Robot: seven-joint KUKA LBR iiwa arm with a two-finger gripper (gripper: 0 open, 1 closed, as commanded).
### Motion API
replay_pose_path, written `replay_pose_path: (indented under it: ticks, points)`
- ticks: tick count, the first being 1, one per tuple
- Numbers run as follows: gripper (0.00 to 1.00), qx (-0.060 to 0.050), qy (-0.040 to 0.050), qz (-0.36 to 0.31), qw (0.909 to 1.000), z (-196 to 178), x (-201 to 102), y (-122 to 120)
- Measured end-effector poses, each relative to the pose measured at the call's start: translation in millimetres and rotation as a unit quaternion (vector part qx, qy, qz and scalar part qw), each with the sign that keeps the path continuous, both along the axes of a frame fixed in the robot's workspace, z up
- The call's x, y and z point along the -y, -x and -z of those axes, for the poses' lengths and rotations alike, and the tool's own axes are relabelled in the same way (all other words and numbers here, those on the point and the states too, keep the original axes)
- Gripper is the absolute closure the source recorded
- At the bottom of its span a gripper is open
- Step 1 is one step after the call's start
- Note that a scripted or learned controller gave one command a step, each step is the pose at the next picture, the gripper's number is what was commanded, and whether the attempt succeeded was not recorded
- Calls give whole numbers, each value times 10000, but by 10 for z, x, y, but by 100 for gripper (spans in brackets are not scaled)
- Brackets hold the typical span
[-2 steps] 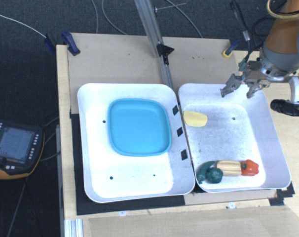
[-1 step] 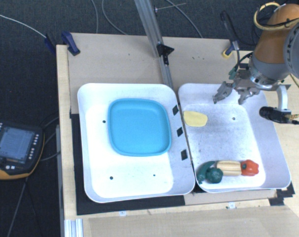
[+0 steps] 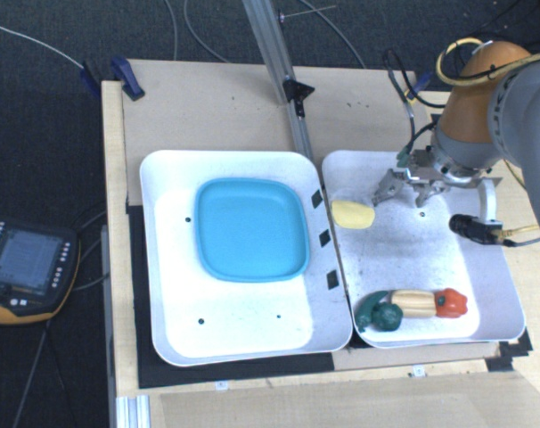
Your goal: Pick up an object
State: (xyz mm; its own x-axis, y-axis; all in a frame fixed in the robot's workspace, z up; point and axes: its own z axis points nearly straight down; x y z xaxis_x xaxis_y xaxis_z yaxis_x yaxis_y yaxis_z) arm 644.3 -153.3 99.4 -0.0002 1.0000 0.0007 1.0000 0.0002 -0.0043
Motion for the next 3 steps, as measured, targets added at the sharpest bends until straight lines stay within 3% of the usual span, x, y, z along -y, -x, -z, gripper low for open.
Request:
replay_pose_path:
  ticks: [1, 2, 3]
  points:
    - [0, 20, 4, -1, 10000, 38, -2, -1]
    - [100, 29, 6, -3, 10000, -74, -3, -6]
    - [100, 50, 8, -1, 10000, -684, 13, -83]
